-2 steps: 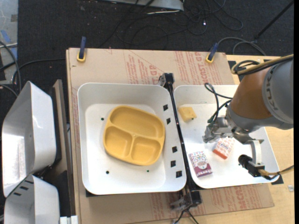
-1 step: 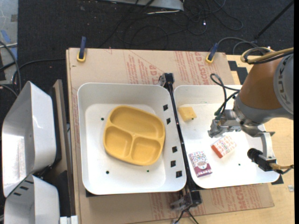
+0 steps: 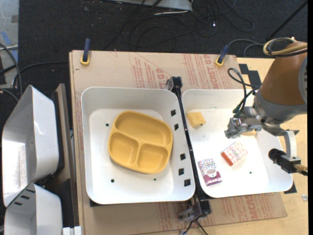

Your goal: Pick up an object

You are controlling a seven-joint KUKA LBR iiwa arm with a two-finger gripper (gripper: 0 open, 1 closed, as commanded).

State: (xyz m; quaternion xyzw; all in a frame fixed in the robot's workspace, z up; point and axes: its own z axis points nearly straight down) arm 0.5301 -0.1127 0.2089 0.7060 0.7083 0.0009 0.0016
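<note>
Yellow divided plate fills left bin centre. Right bin holds yellow block near its top-left corner, red-white packet mid-bin, purple-white box toward its bottom-left corner. Gripper hangs just above packet, nothing visibly held; open or closed, can't tell. Risk: packet lies flat and skewed, so descent could skid off its edge or push it aside.

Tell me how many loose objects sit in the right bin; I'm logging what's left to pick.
3: a yellow block near the bin's upper left, a red-and-white box mid-bin below the gripper, and a purple-trimmed box at the lower left. The arm may hide more.
</note>
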